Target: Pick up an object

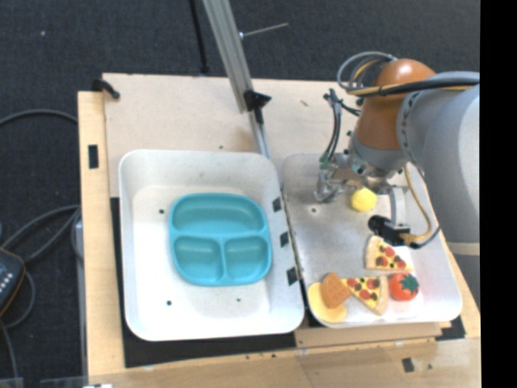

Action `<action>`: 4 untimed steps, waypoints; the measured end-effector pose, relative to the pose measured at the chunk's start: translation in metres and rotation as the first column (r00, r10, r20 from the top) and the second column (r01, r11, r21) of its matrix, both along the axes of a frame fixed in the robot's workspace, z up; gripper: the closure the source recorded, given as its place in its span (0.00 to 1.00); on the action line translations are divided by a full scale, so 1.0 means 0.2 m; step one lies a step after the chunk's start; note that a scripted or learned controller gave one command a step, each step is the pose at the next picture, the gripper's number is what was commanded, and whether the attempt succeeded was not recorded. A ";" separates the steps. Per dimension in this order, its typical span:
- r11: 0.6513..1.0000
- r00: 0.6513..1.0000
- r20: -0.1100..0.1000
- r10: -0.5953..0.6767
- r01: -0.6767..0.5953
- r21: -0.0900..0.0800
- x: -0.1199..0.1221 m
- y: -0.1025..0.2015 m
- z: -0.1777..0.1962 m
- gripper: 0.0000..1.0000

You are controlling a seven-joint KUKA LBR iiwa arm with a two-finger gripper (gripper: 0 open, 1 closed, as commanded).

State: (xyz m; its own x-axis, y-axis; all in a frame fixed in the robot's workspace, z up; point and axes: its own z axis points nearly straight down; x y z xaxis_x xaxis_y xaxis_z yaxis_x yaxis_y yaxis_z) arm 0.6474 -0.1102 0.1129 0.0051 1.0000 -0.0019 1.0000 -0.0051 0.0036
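Nearest, I see a tomato (404, 287) and pizza slices (365, 291) in the right bin (323, 241). Farther back a lemon (363, 200) lies just beside my gripper (327, 186); its grip I cannot tell. Left, a tray (219, 238).

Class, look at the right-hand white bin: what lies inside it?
The right bin holds a yellow ball, two pizza slices, a tomato and a cookie. The arm covers its far right corner.
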 end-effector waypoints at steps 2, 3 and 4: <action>1.000 1.000 0.004 0.000 0.000 0.000 -0.02 -0.02 0.56 1.00; 1.000 1.000 0.003 0.008 -0.008 0.001 -0.02 0.02 0.80 1.00; 1.000 1.000 0.000 0.009 -0.009 0.001 -0.02 0.01 0.90 1.00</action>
State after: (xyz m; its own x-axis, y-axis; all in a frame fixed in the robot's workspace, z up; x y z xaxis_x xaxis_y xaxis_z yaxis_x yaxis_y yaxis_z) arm 0.6437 -0.1082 0.2932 -0.0038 1.0000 -0.0007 1.0000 0.0038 0.0038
